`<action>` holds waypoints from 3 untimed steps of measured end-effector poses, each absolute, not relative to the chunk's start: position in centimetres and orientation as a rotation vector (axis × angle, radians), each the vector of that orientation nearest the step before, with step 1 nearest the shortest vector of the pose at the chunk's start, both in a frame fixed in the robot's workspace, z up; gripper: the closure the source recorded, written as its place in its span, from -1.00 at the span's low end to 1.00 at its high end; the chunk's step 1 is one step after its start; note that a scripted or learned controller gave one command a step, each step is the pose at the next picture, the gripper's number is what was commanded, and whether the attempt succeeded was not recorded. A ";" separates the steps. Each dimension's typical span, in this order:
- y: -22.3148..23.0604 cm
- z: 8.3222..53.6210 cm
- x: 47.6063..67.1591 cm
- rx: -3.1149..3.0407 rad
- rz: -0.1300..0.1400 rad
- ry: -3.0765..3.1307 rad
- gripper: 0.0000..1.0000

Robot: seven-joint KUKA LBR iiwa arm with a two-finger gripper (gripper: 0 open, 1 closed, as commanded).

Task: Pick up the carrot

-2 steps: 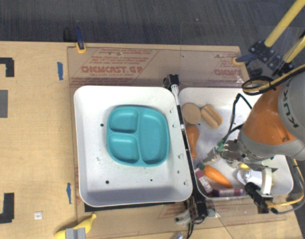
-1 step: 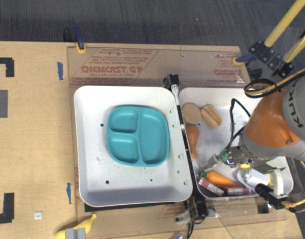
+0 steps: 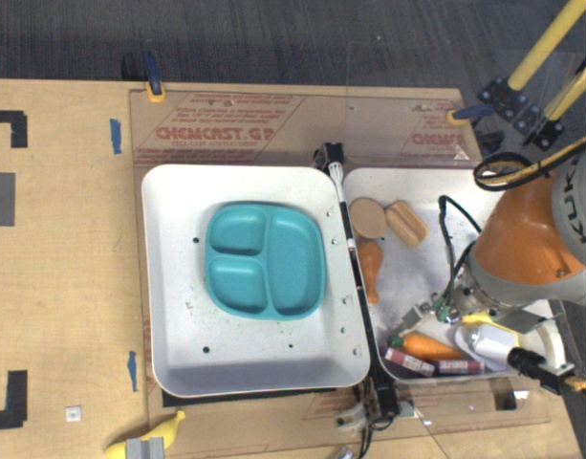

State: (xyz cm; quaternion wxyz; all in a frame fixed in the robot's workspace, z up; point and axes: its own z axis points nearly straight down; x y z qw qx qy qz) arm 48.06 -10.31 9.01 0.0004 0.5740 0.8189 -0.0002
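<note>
We cannot tell whether the gripper (image 3: 452, 309) is open or closed: the wrist hides its tip from above. It hangs low over the right bin (image 3: 417, 256), at about 5 o'clock from that bin's middle, and nothing can be seen held in it.

Just below the gripper, towards 6 o'clock, lies what we take for the carrot (image 3: 432, 345), an orange piece lying crosswise near the bin's front wall, its narrow end pointing to 9 o'clock. A dark red bar (image 3: 422, 362) lies along its front side, touching or nearly so, and a yellow and white piece (image 3: 486, 338) sits just beside it at 3 o'clock.

Further out, an orange tapered piece (image 3: 370, 266) lies along the bin's left wall at 9 o'clock. A round tan disc (image 3: 368, 218) sits at its top, and a tan block (image 3: 405, 223) lies beside the disc, at 11 o'clock.

The orange band (image 3: 522, 237) of the arm rises at 3 o'clock. The left bin (image 3: 168, 285) holds a teal divided plate (image 3: 266, 260) at its centre.
</note>
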 end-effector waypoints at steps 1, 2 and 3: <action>-10.3 9.0 48.2 1.666 -0.002 2.653 -1.00; -10.5 10.2 48.7 1.656 0.004 2.632 1.00; -10.4 10.1 48.6 1.658 0.003 2.633 -1.00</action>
